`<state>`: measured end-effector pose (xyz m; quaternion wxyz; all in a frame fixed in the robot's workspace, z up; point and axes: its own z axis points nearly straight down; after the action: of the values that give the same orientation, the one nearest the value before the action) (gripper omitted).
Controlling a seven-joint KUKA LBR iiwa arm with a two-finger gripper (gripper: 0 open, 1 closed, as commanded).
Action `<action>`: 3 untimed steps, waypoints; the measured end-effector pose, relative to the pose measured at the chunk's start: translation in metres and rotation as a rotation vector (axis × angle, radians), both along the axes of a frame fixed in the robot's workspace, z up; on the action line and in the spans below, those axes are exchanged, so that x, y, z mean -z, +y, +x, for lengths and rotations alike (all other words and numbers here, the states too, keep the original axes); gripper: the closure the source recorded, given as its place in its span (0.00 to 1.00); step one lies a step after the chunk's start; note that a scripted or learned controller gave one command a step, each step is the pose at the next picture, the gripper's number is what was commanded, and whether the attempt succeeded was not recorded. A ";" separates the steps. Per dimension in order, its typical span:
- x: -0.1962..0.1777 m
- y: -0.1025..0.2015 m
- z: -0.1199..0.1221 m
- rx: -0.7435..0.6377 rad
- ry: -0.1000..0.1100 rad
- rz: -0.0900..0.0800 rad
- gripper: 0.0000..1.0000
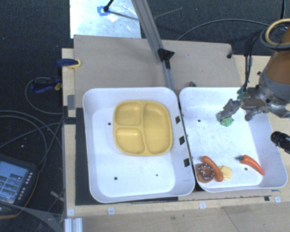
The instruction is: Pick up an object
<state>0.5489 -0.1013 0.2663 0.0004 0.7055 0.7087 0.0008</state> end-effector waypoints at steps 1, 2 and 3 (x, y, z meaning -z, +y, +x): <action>0.000 0.000 0.000 0.002 -0.001 0.000 0.00; 0.042 0.000 0.003 0.004 0.004 -0.001 0.00; 0.085 0.000 0.007 0.004 0.005 0.000 0.00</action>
<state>0.5560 -0.1015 0.1816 -0.0011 0.7068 0.7074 -0.0010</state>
